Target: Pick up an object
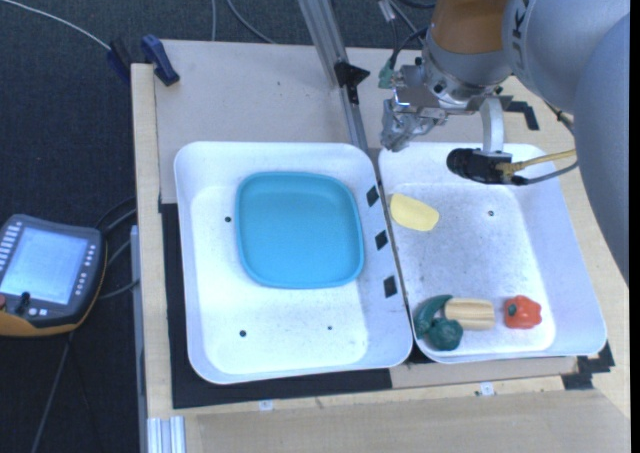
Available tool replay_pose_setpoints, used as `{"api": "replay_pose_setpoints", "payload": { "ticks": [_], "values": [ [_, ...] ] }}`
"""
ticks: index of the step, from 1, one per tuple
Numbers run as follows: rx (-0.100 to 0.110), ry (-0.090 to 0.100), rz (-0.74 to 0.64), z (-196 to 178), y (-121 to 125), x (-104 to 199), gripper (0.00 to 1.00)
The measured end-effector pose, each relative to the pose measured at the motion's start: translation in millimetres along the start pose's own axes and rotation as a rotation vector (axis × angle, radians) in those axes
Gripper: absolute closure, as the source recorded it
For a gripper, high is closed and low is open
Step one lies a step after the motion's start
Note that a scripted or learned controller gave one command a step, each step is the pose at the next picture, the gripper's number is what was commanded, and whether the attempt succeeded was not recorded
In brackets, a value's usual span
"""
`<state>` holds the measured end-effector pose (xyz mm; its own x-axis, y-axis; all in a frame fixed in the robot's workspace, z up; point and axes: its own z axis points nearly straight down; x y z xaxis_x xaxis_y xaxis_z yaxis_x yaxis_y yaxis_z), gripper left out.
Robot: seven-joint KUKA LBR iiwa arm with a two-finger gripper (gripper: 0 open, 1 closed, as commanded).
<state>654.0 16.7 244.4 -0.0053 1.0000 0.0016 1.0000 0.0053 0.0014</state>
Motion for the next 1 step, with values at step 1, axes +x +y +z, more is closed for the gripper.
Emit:
{"api": "replay_pose_setpoints", "payload": {
  "ticks": [1],
  "values": [
    [0.001, 0.000, 0.000, -0.6, 5.1, 61.2, 1.00]
  ]
}}
